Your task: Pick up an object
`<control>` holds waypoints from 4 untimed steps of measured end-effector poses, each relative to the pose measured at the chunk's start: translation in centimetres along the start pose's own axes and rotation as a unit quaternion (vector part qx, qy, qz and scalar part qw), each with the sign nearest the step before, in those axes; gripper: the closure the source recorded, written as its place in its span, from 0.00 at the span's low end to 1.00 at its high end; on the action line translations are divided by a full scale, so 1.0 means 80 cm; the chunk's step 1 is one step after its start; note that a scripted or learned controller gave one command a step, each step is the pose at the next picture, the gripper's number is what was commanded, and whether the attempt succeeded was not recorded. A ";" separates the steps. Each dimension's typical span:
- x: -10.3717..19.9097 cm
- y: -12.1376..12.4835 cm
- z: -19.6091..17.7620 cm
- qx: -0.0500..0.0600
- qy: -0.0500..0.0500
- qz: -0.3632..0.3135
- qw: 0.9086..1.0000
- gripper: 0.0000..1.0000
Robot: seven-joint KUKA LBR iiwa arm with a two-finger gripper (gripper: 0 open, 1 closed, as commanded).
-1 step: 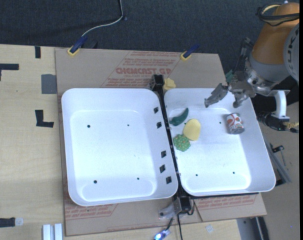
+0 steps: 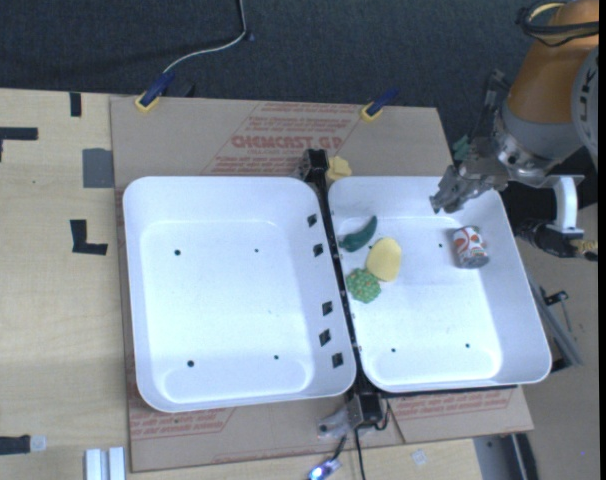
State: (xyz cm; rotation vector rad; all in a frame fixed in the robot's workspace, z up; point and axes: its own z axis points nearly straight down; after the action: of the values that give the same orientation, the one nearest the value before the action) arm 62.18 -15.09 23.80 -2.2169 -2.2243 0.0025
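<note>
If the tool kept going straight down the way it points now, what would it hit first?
Probably bare floor at the right bin's far right corner. The tool points down and slightly left; the small red-and-white can lies just beside that line, so depth is uncertain and a brush with it is possible.

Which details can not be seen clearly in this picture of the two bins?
- End effector, camera view: small and dark, so its finger state cannot be told.
- Small can: its label is too small to read.
- Dark green item by the divider: too small to identify.
- Arm: cut off by the frame's upper right corner.
</note>
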 end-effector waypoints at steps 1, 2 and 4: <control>0.029 0.062 -0.195 -0.011 -0.002 -0.001 1.000 1.00; 0.016 0.057 -0.386 -0.010 -0.003 0.000 1.000 1.00; 0.172 -0.179 -0.297 0.004 0.002 -0.003 1.000 1.00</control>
State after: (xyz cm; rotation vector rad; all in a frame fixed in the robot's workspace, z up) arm 47.89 -1.37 47.61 -2.2050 -2.2252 0.0074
